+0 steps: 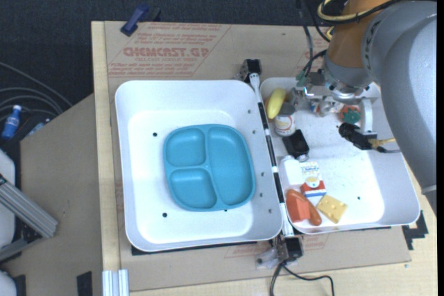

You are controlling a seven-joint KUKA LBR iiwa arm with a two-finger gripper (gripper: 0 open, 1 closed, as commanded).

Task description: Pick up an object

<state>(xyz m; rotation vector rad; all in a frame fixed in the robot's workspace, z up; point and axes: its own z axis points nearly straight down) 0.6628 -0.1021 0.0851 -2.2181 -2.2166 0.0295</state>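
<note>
Arm w/ orange band comes in from the right; its jaws sit low over the far end of the right bin. Can't tell how far open the jaws are, or if anything is in them – wrist body hides that part.

Objs in the right bin, relative to the jaws:
- banana just left, near the bin's far left corner
- small jar left and a bit nearer the camera, just below the banana
- black item nearer still, left of the jaws
- green piece just right
- carton, orange-red item and cheese wedge well apart, at the near end

2 bins on the tabletop. Left bin, far left of the jaws, holds 1 blue divided plate.
</note>
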